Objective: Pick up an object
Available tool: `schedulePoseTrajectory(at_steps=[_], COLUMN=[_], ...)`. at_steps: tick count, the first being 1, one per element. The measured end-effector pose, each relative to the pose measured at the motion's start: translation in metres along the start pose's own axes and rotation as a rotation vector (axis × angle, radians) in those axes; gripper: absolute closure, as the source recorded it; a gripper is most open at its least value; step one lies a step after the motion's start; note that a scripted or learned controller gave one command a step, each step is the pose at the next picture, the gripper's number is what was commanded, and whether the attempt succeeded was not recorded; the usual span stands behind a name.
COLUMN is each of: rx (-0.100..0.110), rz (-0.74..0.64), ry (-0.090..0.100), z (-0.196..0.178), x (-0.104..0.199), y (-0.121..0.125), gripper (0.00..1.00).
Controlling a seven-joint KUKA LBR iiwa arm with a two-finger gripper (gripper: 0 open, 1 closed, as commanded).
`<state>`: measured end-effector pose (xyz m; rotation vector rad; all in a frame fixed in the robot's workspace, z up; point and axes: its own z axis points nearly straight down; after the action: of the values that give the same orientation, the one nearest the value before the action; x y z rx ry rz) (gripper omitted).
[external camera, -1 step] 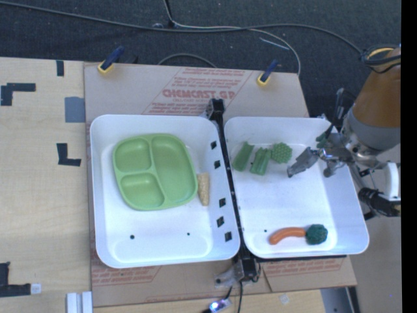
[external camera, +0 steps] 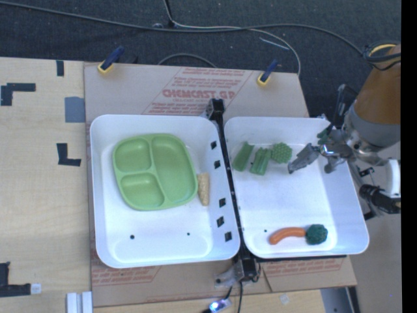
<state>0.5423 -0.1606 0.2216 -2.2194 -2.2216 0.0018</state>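
gripper (external camera: 317, 159) over right bin (external camera: 339, 240) | fingers blurred (state unclear)

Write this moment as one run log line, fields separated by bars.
gripper: open, above right bin | holds nothing | nearest: green toy vegetables | carrot untouched | green tray in left bin

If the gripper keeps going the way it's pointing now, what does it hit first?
Probably the round bumpy green toy vegetable, just left of the gripper in the right white bin; depth is unclear, so it might pass above.
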Motion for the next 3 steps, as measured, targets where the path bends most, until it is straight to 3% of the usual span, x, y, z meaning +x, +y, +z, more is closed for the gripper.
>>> schedulePoseTrajectory(at_steps=[2, 3], rx=[0.005, 0.0], rz=[0.001, 0.0], ry=[0.001, -0.001], z=[0.111, 0.138], x=[0.004, 0.004], y=[-0.011, -0.011], gripper=[0.0, 0.0])
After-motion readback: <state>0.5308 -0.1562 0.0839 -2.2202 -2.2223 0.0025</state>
